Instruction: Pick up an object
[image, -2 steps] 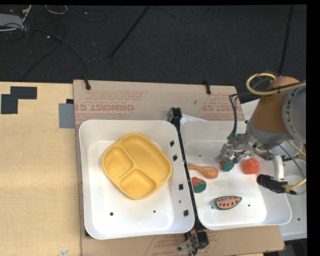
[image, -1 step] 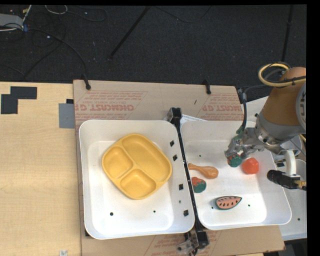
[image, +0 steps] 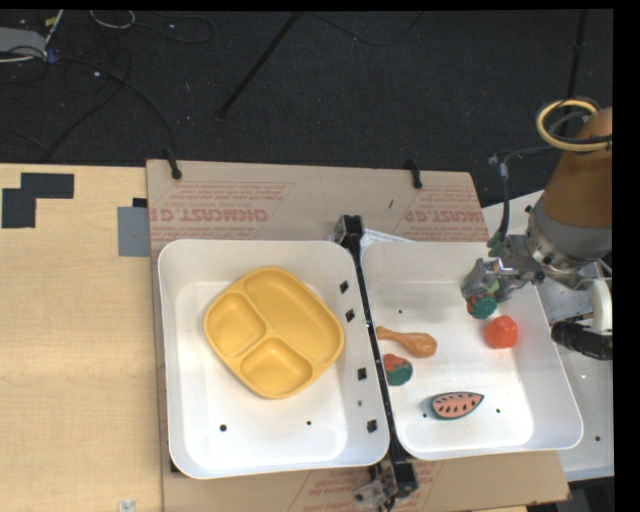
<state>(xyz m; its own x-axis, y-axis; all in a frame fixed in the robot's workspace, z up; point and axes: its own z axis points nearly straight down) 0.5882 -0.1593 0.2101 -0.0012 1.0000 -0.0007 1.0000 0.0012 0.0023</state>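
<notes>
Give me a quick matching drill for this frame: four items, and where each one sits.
Items:
1. yellow tray
2. watermelon slice
3. red ball
4. drumstick

Places:
A. right bin, near its front edge
B. left bin
C. right bin, beside the divider
D. right bin, just below the tool

Pairs: 1-B, 2-A, 3-D, 4-C

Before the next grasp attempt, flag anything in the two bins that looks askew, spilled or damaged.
Nothing looks spilled or damaged. The yellow divided plate lies rotated, askew to the left bin walls. In the right bin, the watermelon slice, red ball and orange drumstick toy lie loose but apart. The tool is low over a small green-red item.
</notes>
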